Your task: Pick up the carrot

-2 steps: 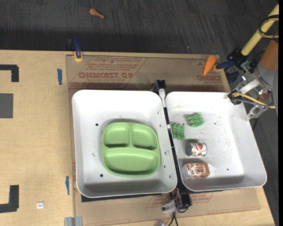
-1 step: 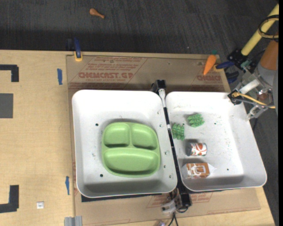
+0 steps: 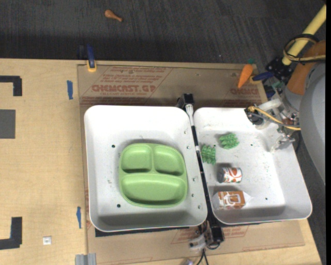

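Observation:
The carrot (image 3: 245, 76), small and orange with a green top, lies on the brown board just behind the right bin's (image 3: 269, 204) far edge, outside the bin. My gripper (image 3: 273, 126) hangs over the far right part of the right bin, with wires around it. It is below and to the right of the carrot, apart from it. Nothing shows in its grasp.
In the right bin lie two green knobbly toys (image 3: 226, 140) (image 3: 208, 153), a small can (image 3: 229, 174) and an orange-and-white packet (image 3: 230, 199). The left bin (image 3: 101, 155) holds a green divided plate (image 3: 153, 174). A small orange item (image 3: 113, 15) lies on the dark floor.

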Controlling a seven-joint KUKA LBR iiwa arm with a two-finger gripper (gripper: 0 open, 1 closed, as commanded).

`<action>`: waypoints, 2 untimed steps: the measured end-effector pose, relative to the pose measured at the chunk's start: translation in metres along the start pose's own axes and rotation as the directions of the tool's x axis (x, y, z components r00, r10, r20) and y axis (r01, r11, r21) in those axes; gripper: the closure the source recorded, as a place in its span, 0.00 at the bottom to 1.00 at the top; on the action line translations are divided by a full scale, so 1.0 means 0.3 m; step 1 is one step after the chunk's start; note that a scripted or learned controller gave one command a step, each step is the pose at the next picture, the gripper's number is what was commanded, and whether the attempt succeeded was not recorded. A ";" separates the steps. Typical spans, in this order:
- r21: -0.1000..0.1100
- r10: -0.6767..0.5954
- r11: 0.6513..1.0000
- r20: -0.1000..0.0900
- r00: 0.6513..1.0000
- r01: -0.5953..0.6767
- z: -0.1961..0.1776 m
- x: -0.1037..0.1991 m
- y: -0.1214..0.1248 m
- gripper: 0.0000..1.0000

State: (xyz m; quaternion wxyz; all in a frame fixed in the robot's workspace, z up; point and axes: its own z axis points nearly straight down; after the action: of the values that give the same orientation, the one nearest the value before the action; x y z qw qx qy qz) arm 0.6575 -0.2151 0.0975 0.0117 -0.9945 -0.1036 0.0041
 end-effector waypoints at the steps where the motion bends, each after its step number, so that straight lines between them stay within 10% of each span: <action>1: -0.004 0.000 1.000 0.004 1.000 0.000 -0.028 -0.005 0.004 1.00; 2: -0.003 -0.003 1.000 0.006 1.000 0.003 -0.061 -0.004 0.001 1.00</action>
State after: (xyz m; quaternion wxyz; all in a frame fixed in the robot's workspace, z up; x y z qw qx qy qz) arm 0.6567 -0.2160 0.1158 0.0098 -0.9944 -0.1049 0.0068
